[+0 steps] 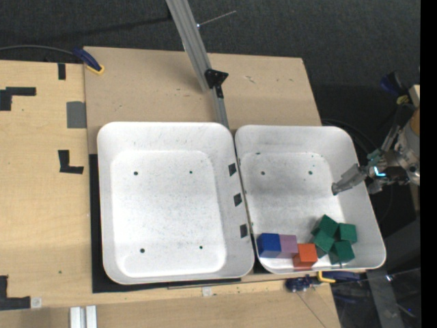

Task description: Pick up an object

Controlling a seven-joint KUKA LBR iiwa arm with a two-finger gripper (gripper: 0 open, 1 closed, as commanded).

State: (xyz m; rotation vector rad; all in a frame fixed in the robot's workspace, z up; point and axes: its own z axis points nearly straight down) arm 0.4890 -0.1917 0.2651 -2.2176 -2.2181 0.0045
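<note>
While the gripper hangs over the right rim of the right bin, nothing sits in its grasp; whether the fingers are spread or pressed together I cannot tell, since one grey prong points left over the rim and the rest is too small and blurred to read. Every candidate for picking lies in the near corner of that bin: a blue block touching a lilac block, an orange block just beside the lilac one, and a cluster of green blocks tight against the bin's right wall. The left bin holds no blocks.

A good attempt, I judge, starts with choosing a block with free sides. The blue block looks the best bet: its left face is open toward the bin's wall, though its right face meets the lilac one. The green cluster is crowded and tilted, so the fingers could wedge between pieces or slip off a slanted face. The arm needs to travel toward the near corner, settle straight above the chosen block, align the fingers across its free faces, and descend low enough to grip below the top edge without striking the rim.
</note>
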